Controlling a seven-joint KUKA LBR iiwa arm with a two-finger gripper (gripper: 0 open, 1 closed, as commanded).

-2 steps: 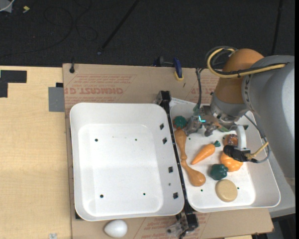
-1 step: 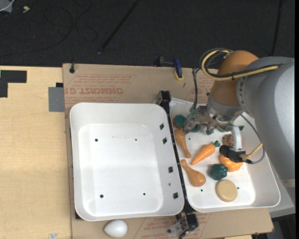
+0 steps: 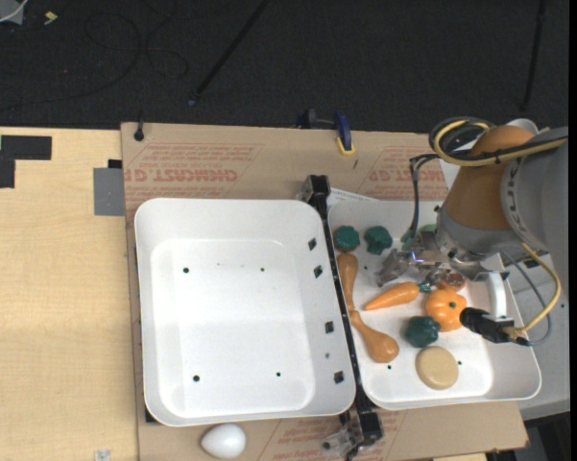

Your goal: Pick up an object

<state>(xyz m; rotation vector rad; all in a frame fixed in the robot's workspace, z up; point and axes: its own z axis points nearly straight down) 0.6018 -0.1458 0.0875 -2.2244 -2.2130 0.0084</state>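
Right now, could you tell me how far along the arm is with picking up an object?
Early stage. Done: the arm has reached into the right bin, its hand low among the toys. In hand: nothing visibly lifted; the orange carrot, orange ball, green pieces and beige egg all lie on the bin floor. Left: grasp one and raise it. The left bin plays no part yet.
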